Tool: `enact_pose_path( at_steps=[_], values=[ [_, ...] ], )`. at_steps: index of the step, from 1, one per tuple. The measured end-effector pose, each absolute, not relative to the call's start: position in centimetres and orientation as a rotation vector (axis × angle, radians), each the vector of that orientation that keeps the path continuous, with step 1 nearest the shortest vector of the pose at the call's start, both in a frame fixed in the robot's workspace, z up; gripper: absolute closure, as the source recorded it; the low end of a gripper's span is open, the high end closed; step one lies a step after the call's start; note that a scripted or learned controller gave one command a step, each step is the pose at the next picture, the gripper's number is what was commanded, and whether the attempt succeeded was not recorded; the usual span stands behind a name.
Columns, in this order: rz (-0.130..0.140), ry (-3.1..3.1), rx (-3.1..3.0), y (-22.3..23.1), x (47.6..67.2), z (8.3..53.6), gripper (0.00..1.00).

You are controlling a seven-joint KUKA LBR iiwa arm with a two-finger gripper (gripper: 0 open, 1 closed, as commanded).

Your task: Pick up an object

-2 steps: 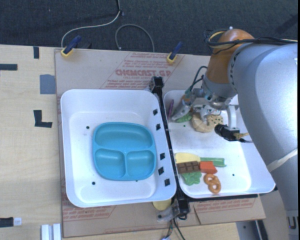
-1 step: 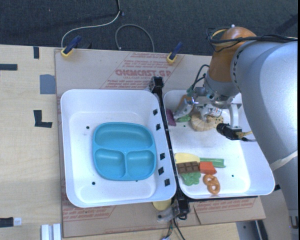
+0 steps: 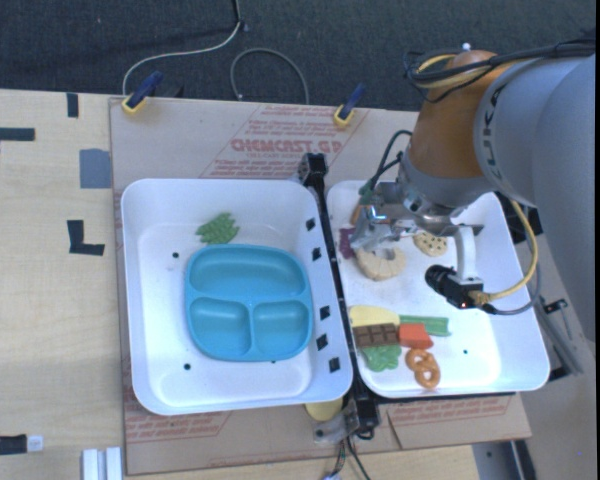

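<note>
I count two white bins side by side: the left bin (image 3: 145, 268) toward nine o'clock, the right bin (image 3: 505, 353) toward three. In the left one I see one blue divided plate (image 3: 248, 301) and one green leafy piece (image 3: 218, 229) at its eleven o'clock. In the right one: one tan cookie (image 3: 380, 263), one chocolate-chip cookie (image 3: 431, 243), one yellow piece (image 3: 372, 315), one brown bar (image 3: 377, 335), one carrot (image 3: 420, 329), one green leaf (image 3: 382, 359), one pretzel (image 3: 424, 367). Two clamps (image 3: 140, 96) at twelve o'clock.
</note>
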State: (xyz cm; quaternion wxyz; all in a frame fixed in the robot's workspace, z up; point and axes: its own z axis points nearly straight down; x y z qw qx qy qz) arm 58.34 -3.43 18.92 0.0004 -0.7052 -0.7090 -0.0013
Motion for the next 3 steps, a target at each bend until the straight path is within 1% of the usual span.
enact_pose_path(
  at_steps=[1, 2, 3],
  values=[
    [0.001, -2.223, -2.219, -3.8, 58.5, 18.4, 0.0],
    [0.0, -2.223, -2.223, -7.2, 63.9, 18.4, 0.0],
    [0.0, -2.224, -2.222, -9.7, 66.3, 10.5, 0.0]
  ],
)
